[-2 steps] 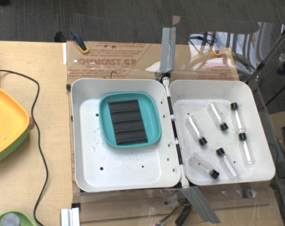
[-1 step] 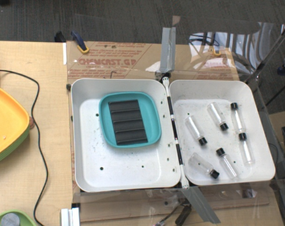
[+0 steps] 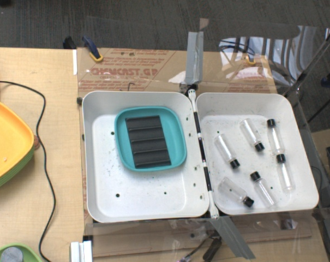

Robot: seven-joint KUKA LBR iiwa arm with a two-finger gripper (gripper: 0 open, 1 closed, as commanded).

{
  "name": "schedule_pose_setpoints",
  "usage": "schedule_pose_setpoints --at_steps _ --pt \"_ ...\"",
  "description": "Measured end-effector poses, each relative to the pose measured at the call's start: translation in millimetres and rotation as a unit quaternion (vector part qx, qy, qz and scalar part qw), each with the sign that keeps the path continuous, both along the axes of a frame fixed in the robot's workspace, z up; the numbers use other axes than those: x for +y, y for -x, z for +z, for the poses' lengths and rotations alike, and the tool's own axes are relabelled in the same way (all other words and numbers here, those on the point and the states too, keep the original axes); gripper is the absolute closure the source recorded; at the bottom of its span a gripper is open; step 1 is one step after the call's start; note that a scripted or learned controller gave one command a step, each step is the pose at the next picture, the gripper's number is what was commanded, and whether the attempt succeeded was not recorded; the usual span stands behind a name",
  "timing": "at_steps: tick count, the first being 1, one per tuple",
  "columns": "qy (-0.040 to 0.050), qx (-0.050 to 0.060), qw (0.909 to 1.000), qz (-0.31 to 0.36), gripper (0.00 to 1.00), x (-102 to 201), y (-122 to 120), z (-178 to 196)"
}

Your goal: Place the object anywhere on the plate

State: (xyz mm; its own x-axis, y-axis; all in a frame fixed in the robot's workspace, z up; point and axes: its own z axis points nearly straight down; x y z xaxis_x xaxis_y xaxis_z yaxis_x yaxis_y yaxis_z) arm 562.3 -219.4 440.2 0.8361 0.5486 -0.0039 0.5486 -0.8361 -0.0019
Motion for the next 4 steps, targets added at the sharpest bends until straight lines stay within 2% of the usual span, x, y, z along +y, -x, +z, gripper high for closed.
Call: schedule_pose_setpoints --at_steps 1,2,3,4 --pt "0.0000 0.001 0.9972 -0.074 0.00 -2.5 -1.6 -0.5" --pt "0.0003 0.001 0.9900 -0.141 0.00 -3.3 2.0 -0.7" --pt "0.0005 0.000 0.9822 -0.188 0.00 -3.8 0.8 -0.2" --pt "0.0010 0.000 0.9824 -0.187 0.00 -2.4 -5.3 -0.5"
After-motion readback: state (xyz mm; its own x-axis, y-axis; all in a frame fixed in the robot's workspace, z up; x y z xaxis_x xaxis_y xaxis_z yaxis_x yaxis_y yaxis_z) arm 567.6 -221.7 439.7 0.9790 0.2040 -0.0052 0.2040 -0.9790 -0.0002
